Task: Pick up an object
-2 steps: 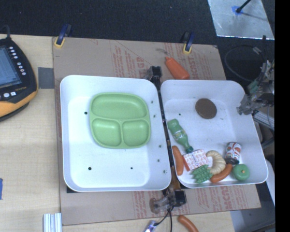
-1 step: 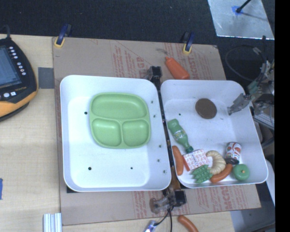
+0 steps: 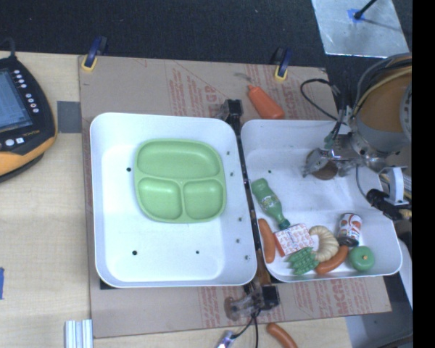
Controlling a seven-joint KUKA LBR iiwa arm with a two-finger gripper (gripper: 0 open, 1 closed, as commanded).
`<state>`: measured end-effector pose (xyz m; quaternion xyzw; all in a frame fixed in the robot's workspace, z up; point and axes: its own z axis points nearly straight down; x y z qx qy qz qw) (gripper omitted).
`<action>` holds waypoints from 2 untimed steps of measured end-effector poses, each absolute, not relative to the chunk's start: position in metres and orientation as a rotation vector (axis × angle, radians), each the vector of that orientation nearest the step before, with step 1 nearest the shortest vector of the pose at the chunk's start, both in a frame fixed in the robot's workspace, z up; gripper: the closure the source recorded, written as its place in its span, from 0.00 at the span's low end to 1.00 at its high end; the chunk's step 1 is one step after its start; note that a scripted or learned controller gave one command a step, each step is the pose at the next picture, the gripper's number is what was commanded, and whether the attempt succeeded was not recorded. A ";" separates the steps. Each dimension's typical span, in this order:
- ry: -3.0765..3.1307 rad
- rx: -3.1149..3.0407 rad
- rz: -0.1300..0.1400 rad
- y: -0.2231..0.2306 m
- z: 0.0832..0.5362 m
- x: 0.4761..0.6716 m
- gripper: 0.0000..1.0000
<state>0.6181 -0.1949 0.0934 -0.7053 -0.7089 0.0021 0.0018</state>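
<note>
A: Location of candidates? 
B: Clustered in the right bin [image 3: 275, 140], toward 5 o'clock: green bottle [image 3: 269, 202], orange carrot [image 3: 267, 239], red-and-white packet [image 3: 291, 236], pale ring [image 3: 323, 242], sausage [image 3: 331, 261], small can [image 3: 349, 228], green round piece [image 3: 362, 258]. All lying flat, several touching. Left bin [image 3: 116, 194] carrying 1 green divided plate [image 3: 180, 179].

A: Tool status? 
B: Tool [image 3: 320, 164] low over the right bin near 1 o'clock, well apart from the cluster. Spread of the tips: cannot tell, too dark and small. Nothing seen held.

A: Handling judgement? 
B: Probably light, hard plastic toys, smooth and apt to slip. Best prospect likely the green bottle: apart from most of the pile, narrow body. Recommend a grip across the waist, not the neck. Packet judged too flat; can liable to roll.
</note>
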 end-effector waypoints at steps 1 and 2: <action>-2.226 -2.215 0.002 -0.211 0.092 0.656 0.00; -2.226 -2.213 0.005 -0.171 0.092 0.648 0.00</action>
